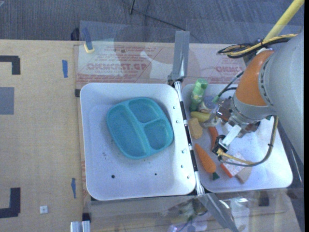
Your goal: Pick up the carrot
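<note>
The carrot (204, 159) lies in the near-left part of the right bin (274, 174), just beside the wall shared with the left bin (96, 170). Its long axis runs on a slant. The narrow end points far-left toward that wall. The thicker end points near-right and carries what looks like a green stub, though the view is too coarse to be sure. It lies flat on the bin's white bottom.

Just right of its thick end sit a red-orange piece (227, 170) and a tan block (244, 175). Farther in, the tool (219, 117) hangs over the middle of the bin, apart from the carrot. I cannot tell whether it is spread or pressed together. The arm (253, 88) reaches in from the right.

Along the shared wall, going away, come a tan lump (195, 128), a yellow piece (200, 115) and a green bottle (198, 93). A teal plate (140, 127) lies in the left bin.

Both bins rest on a pale wood counter (38, 129) marked with black and blue tape. A clear sheet (120, 64) with red print lies behind the bins. Beyond it is grey carpet floor (48, 8).
</note>
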You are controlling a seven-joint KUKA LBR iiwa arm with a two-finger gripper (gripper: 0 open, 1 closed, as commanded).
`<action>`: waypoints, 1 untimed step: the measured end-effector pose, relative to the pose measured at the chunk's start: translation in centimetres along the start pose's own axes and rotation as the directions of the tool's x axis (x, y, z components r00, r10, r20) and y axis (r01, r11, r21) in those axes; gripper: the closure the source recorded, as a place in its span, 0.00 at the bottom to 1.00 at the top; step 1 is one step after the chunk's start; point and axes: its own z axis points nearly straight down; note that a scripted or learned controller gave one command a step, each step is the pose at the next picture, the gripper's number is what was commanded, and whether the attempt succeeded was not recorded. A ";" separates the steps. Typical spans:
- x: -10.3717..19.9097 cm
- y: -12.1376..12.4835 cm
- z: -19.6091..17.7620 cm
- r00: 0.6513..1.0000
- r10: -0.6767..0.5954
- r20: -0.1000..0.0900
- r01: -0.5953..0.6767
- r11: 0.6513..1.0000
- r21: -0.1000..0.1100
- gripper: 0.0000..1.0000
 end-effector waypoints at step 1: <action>3.4 5.8 0.2 0.960 0.280 0.003 -0.280 0.960 0.006 0.00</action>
